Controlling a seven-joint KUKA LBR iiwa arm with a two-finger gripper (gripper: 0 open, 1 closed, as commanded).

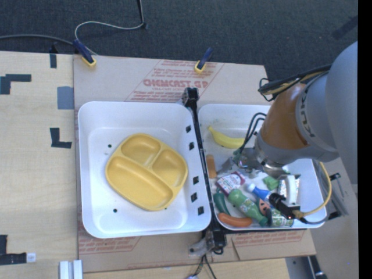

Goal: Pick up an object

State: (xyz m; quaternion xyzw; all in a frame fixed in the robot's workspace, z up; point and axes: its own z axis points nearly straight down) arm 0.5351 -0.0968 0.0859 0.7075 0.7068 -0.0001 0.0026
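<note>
Looking down we see the grey arm (302,121) over the right bin (311,222), claw (264,170) low among clutter, we cannot tell its state, banana (225,138) at bin's back, green bottle (243,201) and red-white packet (229,182) near front, yellow tray (146,171) in left bin (93,156).

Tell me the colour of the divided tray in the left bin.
Yellow divided plastic tray, clearest in the camera view.

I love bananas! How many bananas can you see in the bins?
1. The banana lies near the back of the right bin, beside the robot's arm. More could be hidden under the arm or the toy pile.
</note>
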